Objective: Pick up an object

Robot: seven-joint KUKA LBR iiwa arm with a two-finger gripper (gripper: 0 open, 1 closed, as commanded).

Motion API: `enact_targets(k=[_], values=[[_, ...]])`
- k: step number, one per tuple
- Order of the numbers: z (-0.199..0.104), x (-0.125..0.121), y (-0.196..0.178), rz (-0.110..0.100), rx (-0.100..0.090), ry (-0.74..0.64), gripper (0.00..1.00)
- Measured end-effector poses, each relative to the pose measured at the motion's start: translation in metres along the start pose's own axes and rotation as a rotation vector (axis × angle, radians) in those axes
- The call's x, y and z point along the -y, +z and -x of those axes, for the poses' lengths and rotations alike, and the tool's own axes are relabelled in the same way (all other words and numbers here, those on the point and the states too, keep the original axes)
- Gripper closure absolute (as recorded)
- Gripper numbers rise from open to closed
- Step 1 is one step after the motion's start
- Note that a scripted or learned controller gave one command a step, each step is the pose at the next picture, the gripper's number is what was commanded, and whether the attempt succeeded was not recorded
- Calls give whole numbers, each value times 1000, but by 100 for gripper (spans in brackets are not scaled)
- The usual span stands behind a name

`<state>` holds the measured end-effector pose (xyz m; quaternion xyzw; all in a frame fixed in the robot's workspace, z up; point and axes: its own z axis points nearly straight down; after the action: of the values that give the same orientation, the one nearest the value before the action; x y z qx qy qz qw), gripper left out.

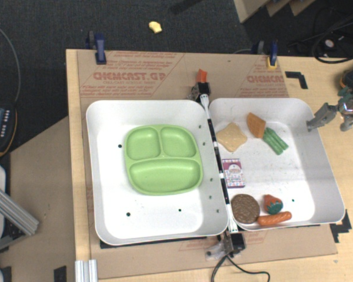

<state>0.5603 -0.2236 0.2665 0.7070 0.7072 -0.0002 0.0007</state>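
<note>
Carrot (275,218) right bin front | bench board (129,75) reads "CHEMCAST GP" | claw (332,115) state: cannot tell

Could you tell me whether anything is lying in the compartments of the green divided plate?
No, all three compartments of the green divided plate are bare, while the food items, such as the cracker, lie in the right bin.
</note>
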Motion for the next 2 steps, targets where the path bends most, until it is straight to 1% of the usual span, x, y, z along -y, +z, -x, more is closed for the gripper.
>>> enact_targets(k=[1, 2], values=[[-6, -63, 110, -1, -1, -4, 0], [-77, -66, 186, -4, -3, -5, 0]])
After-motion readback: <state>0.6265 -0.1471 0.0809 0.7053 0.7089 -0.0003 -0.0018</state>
